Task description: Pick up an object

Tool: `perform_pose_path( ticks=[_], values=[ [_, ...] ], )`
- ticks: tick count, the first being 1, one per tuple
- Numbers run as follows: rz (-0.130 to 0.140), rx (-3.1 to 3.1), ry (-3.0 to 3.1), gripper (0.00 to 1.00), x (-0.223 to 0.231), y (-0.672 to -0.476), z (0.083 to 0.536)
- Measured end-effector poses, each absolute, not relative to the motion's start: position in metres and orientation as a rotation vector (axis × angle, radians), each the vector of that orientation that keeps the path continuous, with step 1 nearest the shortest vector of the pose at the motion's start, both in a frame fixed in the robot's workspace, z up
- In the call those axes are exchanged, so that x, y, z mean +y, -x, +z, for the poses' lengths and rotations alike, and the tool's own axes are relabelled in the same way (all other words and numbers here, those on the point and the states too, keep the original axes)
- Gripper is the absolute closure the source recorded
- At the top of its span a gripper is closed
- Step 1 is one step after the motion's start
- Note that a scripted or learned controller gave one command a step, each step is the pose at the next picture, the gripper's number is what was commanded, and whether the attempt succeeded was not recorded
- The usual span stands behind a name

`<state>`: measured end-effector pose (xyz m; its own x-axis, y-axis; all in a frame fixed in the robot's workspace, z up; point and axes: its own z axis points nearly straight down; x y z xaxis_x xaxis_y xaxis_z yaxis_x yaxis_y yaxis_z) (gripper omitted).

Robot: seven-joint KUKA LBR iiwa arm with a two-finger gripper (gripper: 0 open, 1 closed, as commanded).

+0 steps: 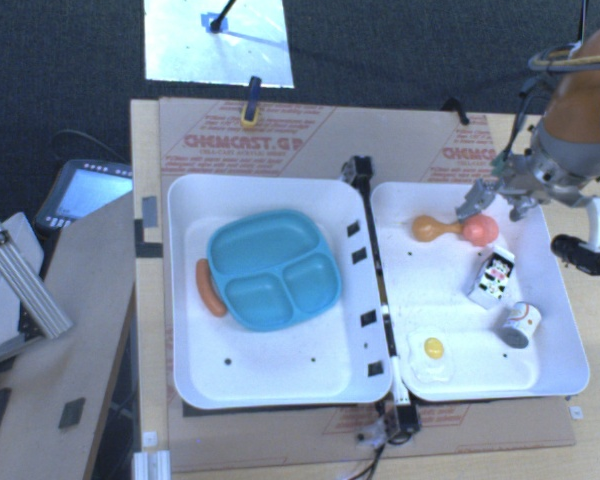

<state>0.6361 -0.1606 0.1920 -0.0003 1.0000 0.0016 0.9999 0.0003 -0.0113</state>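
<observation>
Desk (280,133): brown board top with red lettering, carrying two shallow white bins side by side; dark carpet lies beyond the far edge, with a pale square sheet (218,28) on it. A yellow clamp (251,108) sits at the far edge of the board. A dark tablet-like device (80,196) rests at left, and metal rails (15,268) lie at the near left. Tool (495,193): it hangs over the far right corner of the right bin (560,368), on the grey arm with the orange band (585,98). Whether its fingers are apart or together cannot be told, and nothing is seen between them. Directly below and just beside it lies an orange and pink rattle-shaped toy (455,229), contact not determinable. Other contents of the right bin: a small black and white carton (492,276) at mid right, a small white cup (520,323) on its side nearer, and a toy fried egg (432,356) at the near left. Left bin (180,298): a blue divided tray (274,268) at centre, with an orange sausage-shaped item (210,287) touching its left edge
</observation>
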Motion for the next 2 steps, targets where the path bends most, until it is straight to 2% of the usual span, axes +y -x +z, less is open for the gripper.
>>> perform_pose_path(
  ticks=[1,2],
  values=[
    [-0.001,-2.226,2.219,0.0,-0.16,-0.639,0.2],
    [0.001,-2.227,2.216,0.0,-0.164,-0.648,0.151]
  ],
)
